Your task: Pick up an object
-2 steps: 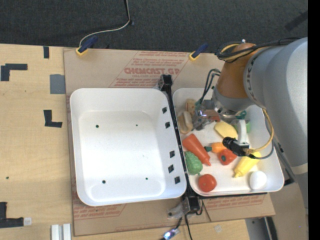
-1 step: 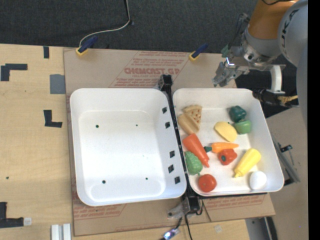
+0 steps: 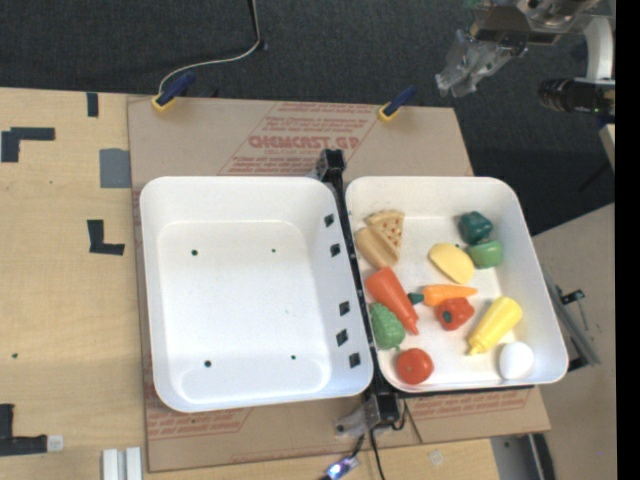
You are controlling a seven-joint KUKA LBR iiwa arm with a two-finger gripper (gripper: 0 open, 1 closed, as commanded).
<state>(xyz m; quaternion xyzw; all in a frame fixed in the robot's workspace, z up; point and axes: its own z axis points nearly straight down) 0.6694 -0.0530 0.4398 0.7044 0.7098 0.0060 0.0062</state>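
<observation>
I am hovering my pincer (image 3: 470, 63), its state unclear, beyond the right white plastic bin's (image 3: 535, 268) far edge; descending squarely over the yellow plastic corn cob (image 3: 494, 325) near its right wall seems wisest.

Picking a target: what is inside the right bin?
The right bin holds toy foods: large carrot, small carrot, tomato, egg, yellow bottle. Anything beneath them is covered.

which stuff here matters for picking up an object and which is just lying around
For the job:
hand, raised beyond the bins
right bin with toy food: carrot, tomato, white egg, yellow corn, waffle wedge

Just lying about:
left bin
blue-and-yellow clamps
white cable
</observation>
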